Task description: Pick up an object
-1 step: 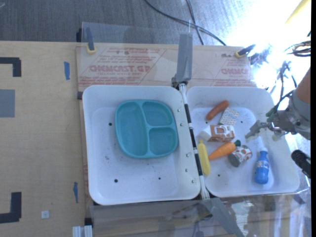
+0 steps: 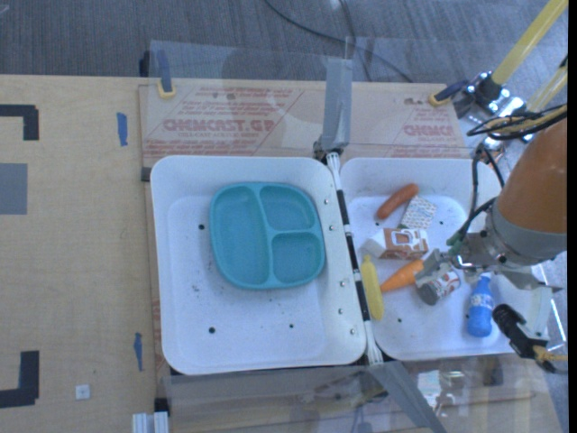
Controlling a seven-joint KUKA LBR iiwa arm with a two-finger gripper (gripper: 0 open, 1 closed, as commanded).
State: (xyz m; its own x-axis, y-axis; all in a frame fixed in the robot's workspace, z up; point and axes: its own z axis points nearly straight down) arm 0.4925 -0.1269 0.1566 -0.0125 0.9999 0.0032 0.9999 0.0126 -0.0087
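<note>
Over the right bin (image 2: 397,345) you can see the grey arm reaching in from the right, its orange band at the frame's edge. Your gripper (image 2: 439,276) sits low over the middle of that bin, right on top of a small grey-and-white can (image 2: 442,285) with a reddish label. Whether the can is actually clasped, you cannot tell from this angle.

Just left of the gripper lies an orange carrot (image 2: 400,276), angled toward a yellow corn cob (image 2: 371,289) that runs along the bin's left wall. Above the carrot sits a small brown-and-white carton (image 2: 404,241). Farther up you have a second orange carrot-like piece (image 2: 397,201), tilted, and beside it a white patterned packet (image 2: 418,213). A blue bottle (image 2: 480,307) with a white cap lies just right of the can, near the arm's wrist.

Look at the left bin (image 2: 180,269) and you find a teal divided plate (image 2: 267,234), three compartments, lying flat in the bin's upper middle.
</note>
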